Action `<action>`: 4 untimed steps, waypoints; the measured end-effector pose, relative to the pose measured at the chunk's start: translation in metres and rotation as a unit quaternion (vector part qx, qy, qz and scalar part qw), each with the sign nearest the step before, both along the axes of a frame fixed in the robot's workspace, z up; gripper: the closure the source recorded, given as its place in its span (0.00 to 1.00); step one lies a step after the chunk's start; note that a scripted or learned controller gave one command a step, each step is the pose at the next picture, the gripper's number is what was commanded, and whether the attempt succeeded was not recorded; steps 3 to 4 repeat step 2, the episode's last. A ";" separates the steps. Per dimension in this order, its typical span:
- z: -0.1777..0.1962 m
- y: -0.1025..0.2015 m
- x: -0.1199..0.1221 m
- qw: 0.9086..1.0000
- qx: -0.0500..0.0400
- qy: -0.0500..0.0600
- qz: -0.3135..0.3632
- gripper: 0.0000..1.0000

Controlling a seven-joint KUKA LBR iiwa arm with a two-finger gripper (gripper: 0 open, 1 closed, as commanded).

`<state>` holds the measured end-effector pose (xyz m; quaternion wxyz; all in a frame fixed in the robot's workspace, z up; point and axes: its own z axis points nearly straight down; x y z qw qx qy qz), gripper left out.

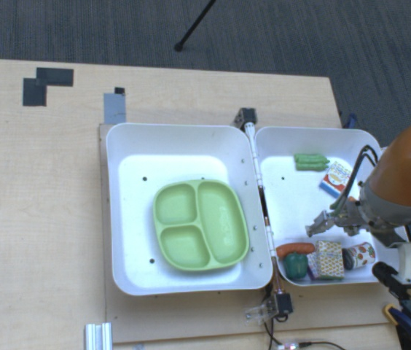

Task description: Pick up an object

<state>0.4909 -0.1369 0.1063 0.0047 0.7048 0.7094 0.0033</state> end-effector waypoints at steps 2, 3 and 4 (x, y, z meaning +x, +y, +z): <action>0.054 -0.036 -0.003 1.000 0.000 0.004 -0.002 0.00; 0.054 -0.036 -0.003 1.000 0.000 0.004 -0.002 0.00; 0.054 -0.036 -0.003 1.000 0.000 0.004 -0.002 0.00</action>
